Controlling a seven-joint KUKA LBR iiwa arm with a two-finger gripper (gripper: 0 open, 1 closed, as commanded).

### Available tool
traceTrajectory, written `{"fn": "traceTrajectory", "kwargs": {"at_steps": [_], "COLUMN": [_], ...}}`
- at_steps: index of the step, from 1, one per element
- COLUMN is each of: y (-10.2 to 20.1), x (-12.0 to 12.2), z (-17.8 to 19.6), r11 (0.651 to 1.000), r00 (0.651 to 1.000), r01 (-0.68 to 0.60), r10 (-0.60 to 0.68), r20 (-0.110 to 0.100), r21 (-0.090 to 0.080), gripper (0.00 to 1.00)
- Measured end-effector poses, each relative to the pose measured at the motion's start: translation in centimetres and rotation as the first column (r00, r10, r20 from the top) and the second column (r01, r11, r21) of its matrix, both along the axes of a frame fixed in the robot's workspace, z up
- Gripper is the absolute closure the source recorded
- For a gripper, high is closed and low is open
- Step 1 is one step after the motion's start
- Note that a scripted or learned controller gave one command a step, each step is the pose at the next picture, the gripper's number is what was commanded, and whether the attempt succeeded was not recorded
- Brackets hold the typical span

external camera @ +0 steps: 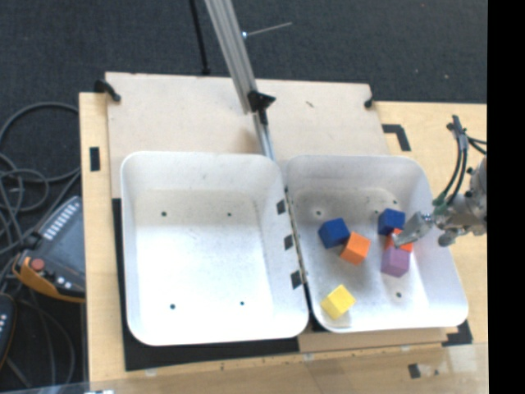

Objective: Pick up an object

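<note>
Blocks sit in the right bin (426, 187), six of them as far as can be told: a blue block (333, 232) near the bin's middle w/ an orange block (356, 248) touching its lower right corner; a second blue block (391, 220) further right; a purple block (395, 261) below that one; a small red block (402, 240) wedged between the second blue and the purple, mostly hidden; and a yellow block (337, 301) alone near the bin's front edge, well apart from the rest.

The end effector (413, 230) comes in from the right over the bin's right rim, low, its tip right at the red block and just beside the second blue and purple ones. Whether it's released, clenched or grasping anything can't be told; the tip is too small and blurred. No block visibly sits between its tips.

Behind it, the arm's wrist (469, 212) hangs over the bin's right edge, w/ green and dark cables (456, 158) looping up from it.

The left bin (135, 220) lies beside the right one, their rims touching at the centre. Both rest on a light wooden table (197, 105). A metal pole (230, 43) slants up from the table's back, behind the join of the two bins. Left of the table, on dark floor, lie black cables (25, 150) and a handheld controller w/ orange trim (49, 253).
</note>
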State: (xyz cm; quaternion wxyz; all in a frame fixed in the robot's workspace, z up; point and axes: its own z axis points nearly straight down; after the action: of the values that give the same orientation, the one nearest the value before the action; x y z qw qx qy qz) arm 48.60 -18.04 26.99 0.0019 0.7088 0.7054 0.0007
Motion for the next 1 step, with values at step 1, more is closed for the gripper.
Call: {"fn": "traceTrajectory", "kwargs": {"at_steps": [1], "y": [3.61], "x": [4.29], "z": [-14.82], "r11": [1.0], "r00": [1.0], "r01": [-0.008], "r10": [0.008], "r20": [-0.009], "r21": [0.002], "gripper": [0.0]}}
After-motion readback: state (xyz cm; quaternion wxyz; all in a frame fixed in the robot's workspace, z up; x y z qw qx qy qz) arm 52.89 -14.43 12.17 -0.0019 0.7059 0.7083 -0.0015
